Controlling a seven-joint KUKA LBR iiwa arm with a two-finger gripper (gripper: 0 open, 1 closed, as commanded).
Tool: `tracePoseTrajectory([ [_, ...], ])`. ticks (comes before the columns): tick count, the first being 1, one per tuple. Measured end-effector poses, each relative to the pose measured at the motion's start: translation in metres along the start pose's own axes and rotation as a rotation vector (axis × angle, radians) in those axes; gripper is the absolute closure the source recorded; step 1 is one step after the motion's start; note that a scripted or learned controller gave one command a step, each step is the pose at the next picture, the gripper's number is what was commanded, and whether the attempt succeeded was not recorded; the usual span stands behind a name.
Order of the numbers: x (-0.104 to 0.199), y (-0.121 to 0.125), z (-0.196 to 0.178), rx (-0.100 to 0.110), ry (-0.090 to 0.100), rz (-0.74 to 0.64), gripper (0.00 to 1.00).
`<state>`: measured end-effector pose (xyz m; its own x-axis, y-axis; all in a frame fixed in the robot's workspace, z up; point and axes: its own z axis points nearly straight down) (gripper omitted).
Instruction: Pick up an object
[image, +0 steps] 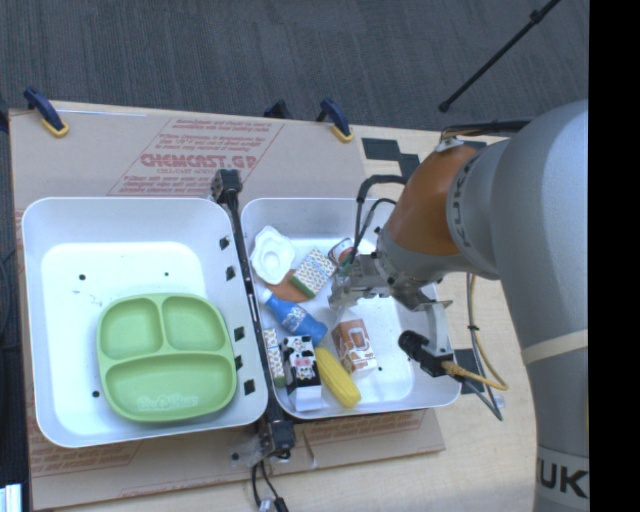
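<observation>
I see the tool (345, 285) low in the right bin (425, 395), above the small brown packet (354, 346); I cannot tell its finger state. Nearby lie a corn cob (338, 378), blue bottle (293, 317) and white cup (269, 252). The left bin (50, 240) holds a green divided plate (166, 356).

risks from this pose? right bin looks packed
1. The tool sits low among crowded items: the patterned box, blue bottle and snack packet lie close together, so it may catch two or nudge neighbours.
2. The yellow corn leans against the cow-print carton; disturbing one could shift the other.
</observation>
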<state>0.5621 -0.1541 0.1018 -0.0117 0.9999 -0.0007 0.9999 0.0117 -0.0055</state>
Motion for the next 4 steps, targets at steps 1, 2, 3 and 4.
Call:
tracePoseTrajectory([
  [1, -0.032, -0.025, -0.073, -0.006, 0.0, 0.008, 1.0],
  [2, -0.031, -0.025, -0.072, -0.004, 0.001, 0.007, 0.0],
  [3, -0.055, 0.057, 0.005, -0.013, -0.003, 0.005, 0.0],
  [4, -0.054, 0.057, -0.004, -0.01, -0.001, 0.0, 1.0],
])
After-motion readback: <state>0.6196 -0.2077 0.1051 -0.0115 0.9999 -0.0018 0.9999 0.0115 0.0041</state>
